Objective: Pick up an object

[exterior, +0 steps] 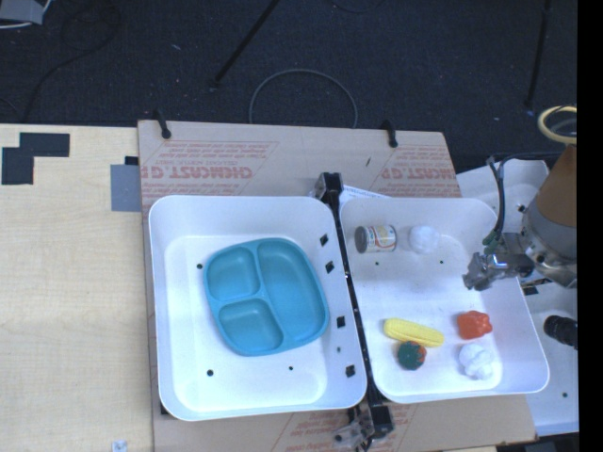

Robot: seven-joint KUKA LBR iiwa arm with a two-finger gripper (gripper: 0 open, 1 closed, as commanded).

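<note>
From where I stand, nothing is picked up yet. Every candidate lies loose in the right bin [509, 384]: a small can [377, 238] on its side at about eleven o'clock in the bin, a pale white ball [423, 239] just beside it toward three o'clock, a yellow corn cob [413, 330] near the middle front, a dark green ball [410, 355] touching or nearly touching the cob at its six o'clock, an orange-red piece [474, 325] at four o'clock, and a white lump [477, 362] just below that. The left bin [179, 384] carries a blue divided plate [266, 295].

The jaws [480, 273] hang over the right bin's three o'clock edge, well apart from the can and nearest the orange-red piece. I see nothing between them, though I cannot tell how wide they stand. The reach, descent and grasp all appear left to do.
</note>
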